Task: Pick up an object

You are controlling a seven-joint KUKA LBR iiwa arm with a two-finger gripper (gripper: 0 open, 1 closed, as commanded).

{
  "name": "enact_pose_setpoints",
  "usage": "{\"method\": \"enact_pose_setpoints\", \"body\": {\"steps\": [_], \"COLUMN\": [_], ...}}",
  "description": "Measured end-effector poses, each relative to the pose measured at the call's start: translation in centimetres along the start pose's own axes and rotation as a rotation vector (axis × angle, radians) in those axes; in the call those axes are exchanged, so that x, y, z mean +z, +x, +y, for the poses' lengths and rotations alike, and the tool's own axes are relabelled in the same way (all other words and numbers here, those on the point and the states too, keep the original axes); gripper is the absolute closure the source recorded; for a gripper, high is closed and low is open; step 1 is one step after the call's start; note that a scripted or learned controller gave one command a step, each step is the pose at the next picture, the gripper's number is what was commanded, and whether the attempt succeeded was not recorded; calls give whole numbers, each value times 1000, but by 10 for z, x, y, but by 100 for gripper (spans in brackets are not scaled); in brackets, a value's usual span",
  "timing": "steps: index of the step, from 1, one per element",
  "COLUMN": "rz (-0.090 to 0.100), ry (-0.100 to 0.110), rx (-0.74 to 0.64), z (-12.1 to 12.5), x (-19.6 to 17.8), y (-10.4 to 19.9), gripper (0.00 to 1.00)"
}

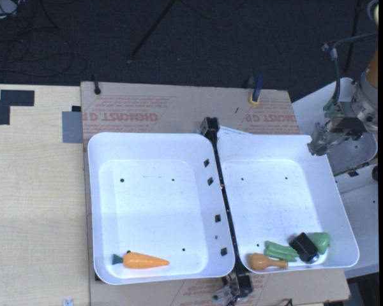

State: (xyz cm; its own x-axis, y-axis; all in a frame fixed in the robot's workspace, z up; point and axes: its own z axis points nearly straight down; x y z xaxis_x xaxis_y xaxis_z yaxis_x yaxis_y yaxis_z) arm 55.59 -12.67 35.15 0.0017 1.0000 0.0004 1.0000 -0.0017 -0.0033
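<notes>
Left bin (102, 171) with a carrot (143, 261) near its front-left corner, right bin (335, 190) with a pear-shaped orange piece (266, 262), green pod (281, 251), black block (304, 247) and green piece (320, 240) clustered at its front edge, and end effector (319, 144), grip state indiscernible, above that bin's far-right corner.

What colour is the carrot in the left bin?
Orange, with a dark green stub; the carrot shows in the camera view.
</notes>
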Motion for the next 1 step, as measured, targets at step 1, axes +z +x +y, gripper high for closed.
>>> {"method": "enact_pose_setpoints", "body": {"steps": [1], "rz": [-1], "ry": [5], "rx": [0], "z": [40], "x": [86], "y": [-35], "gripper": [100]}}
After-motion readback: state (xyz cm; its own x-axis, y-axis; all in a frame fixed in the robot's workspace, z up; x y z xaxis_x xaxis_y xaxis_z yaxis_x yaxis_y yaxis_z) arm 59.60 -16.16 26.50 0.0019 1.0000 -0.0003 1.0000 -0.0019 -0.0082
